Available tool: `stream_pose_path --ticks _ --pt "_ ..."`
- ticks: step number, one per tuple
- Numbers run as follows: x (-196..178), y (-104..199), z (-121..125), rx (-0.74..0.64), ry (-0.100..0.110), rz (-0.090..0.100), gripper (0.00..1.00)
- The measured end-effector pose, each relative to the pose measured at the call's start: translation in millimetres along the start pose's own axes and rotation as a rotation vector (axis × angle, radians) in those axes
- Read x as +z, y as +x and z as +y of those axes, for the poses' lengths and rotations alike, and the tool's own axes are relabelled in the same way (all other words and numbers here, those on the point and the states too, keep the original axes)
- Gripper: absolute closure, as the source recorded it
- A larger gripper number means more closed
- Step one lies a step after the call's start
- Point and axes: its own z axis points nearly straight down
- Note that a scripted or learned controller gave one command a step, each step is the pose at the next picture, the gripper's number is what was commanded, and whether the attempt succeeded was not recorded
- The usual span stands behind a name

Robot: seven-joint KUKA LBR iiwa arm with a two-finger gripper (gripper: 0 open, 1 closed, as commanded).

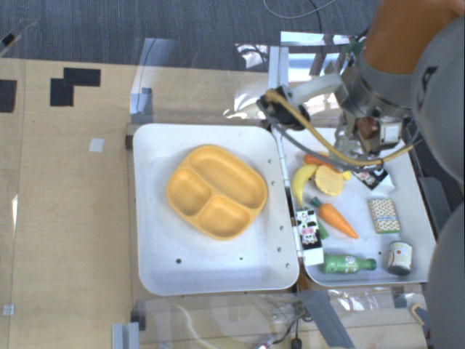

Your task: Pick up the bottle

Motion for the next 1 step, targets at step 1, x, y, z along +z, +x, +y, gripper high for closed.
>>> stream_pose_path --ticks 1 --pt "-19.8 3.2 -83.9 0.000 -0.001 0.002 1.00"
